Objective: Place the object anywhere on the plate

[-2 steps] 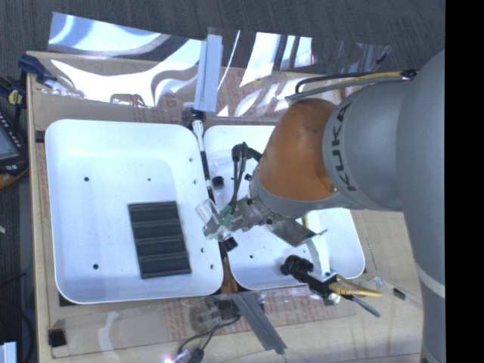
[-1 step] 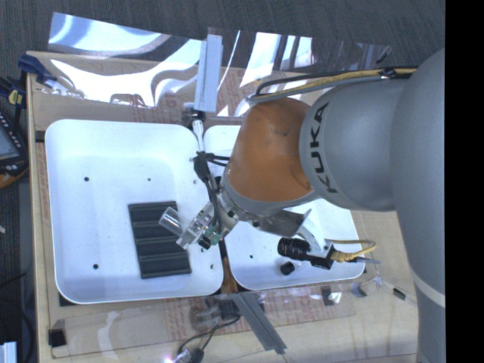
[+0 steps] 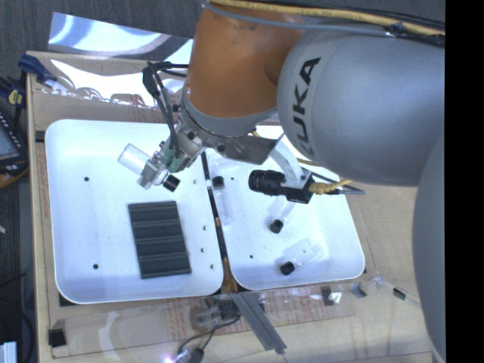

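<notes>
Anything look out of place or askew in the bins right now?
Nothing looks spilled or broken. The dark ridged plate lies flat in the left bin, slightly skewed to its walls. Small clear vials with black caps lie scattered on their sides in the right bin, one near the front edge.

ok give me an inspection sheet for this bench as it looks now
surface: two white bins side by side, left bin, right bin
job's things: dark ribbed plate flat in the left bin; clear object by the end effector, grasp unclear
clutter: small clear vials with black caps in the right bin
end effector: over the left bin's upper part
cables: black cables along the wrist
surroundings: foil sheet behind the bins
</notes>
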`<act>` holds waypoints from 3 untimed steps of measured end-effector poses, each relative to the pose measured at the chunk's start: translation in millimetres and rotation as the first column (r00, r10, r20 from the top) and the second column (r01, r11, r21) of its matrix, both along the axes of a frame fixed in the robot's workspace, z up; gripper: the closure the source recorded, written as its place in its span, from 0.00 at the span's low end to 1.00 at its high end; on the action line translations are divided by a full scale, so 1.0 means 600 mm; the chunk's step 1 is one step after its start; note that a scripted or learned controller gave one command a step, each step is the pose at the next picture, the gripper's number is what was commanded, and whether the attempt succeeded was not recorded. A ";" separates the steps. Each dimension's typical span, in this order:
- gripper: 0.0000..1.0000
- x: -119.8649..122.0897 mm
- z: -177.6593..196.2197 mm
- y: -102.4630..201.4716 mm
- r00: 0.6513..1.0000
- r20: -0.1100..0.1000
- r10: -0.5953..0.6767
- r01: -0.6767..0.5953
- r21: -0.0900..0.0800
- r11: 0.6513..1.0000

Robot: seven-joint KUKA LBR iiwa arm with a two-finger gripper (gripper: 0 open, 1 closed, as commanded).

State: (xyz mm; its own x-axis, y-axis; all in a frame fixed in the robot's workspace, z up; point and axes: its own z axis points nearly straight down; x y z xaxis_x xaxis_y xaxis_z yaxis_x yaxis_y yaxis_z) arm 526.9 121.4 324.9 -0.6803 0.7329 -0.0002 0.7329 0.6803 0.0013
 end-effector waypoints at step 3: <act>1.00 0.039 -0.366 0.084 0.556 -0.004 -0.831 0.831 -0.004 0.556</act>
